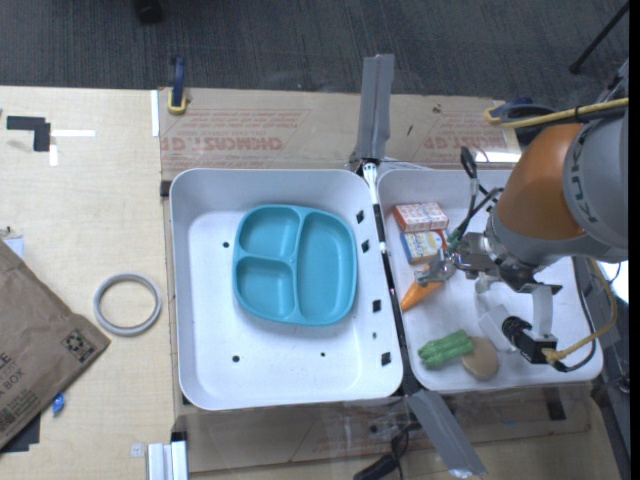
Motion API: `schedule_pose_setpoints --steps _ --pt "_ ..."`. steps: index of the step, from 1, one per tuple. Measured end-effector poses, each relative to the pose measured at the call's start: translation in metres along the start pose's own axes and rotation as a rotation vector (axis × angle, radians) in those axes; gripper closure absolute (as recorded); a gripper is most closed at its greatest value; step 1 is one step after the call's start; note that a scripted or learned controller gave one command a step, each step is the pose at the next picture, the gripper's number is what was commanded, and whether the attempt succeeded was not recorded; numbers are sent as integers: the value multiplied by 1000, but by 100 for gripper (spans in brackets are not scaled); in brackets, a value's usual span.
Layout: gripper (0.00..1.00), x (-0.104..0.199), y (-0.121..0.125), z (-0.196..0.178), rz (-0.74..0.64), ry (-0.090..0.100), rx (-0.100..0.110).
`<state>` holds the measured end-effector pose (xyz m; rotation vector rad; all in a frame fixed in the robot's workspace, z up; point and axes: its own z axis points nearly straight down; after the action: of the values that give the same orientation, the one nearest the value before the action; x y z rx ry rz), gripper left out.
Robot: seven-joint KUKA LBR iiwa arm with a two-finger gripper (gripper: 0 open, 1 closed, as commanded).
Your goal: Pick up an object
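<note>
White plastic bins, count two, side by side at mid-frame: left bin (190, 298) larger in view, right bin (575, 308) at centre-right. The tabletop (80, 198) is pale wood, with a cardboard sheet (270, 133) printed in red lying behind the bins.

Left bin contents, count one: a teal divided plate (296, 264) with three compartments, sitting slightly left of the bin's centre, flat, apart from all walls.

Right bin contents, count four visible:
- one small printed box (420, 228), red and white, upper left of that bin;
- one orange carrot-shaped piece (420, 292), below the box, tilted, its tip towards the bin's left wall;
- one green knobbly piece (444, 348), lower part of the bin;
- one tan rounded piece (481, 359), touching or just beside the green piece on its right.

Arm: grey with orange band, enters from the right edge of the frame and hangs over the right bin. The gripper (441, 264) points left, its tip between the box and the carrot piece, close to both. State of the jaws: cannot tell; the tip is small and cluttered by cabling, and I cannot tell whether anything is between the jaws.

Outside the bins, left side of frame: one grey tape ring (127, 302) flat on the tabletop; one brown cardboard box (35, 338) at lower left, partly cut by the frame edge; one black L-shaped mark (30, 130) at upper left.
</note>
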<state>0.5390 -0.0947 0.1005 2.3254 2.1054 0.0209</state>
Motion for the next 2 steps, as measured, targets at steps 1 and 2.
schedule_pose_setpoints --steps 1,2 --pt "0 4 16 9 3 -7 12" --pt "100 3 16 0 7 -8 14"
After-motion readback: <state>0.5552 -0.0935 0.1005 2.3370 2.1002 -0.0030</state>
